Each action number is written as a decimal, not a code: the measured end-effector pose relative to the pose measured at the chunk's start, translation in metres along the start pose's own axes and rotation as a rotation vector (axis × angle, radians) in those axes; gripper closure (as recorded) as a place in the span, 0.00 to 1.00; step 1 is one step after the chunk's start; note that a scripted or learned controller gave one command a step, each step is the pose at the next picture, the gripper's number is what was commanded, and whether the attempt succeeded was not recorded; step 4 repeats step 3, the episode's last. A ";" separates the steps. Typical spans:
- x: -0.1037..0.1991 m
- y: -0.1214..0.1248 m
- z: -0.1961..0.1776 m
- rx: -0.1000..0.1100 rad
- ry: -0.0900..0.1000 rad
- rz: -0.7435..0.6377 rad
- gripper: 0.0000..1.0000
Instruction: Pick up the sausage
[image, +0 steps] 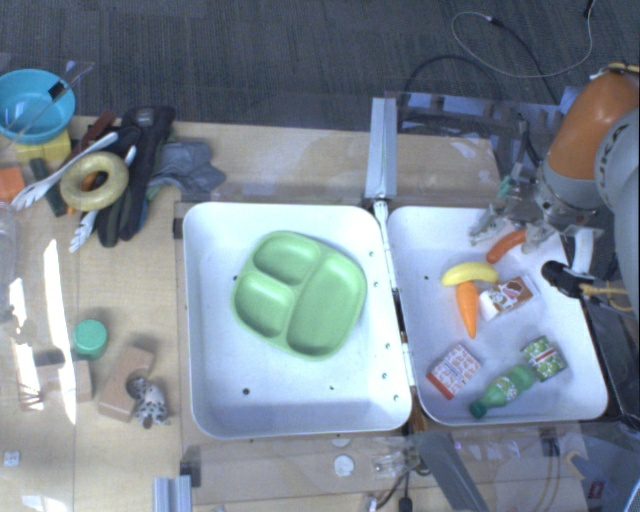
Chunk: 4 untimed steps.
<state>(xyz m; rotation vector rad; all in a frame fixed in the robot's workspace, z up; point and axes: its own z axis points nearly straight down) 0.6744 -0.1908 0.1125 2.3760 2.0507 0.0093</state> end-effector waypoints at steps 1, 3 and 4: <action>-0.005 -0.003 0.025 0.004 0.000 -0.008 0.00; 0.138 -0.024 -0.075 -0.003 0.000 -0.025 1.00; 0.138 -0.024 -0.075 -0.003 0.000 -0.025 1.00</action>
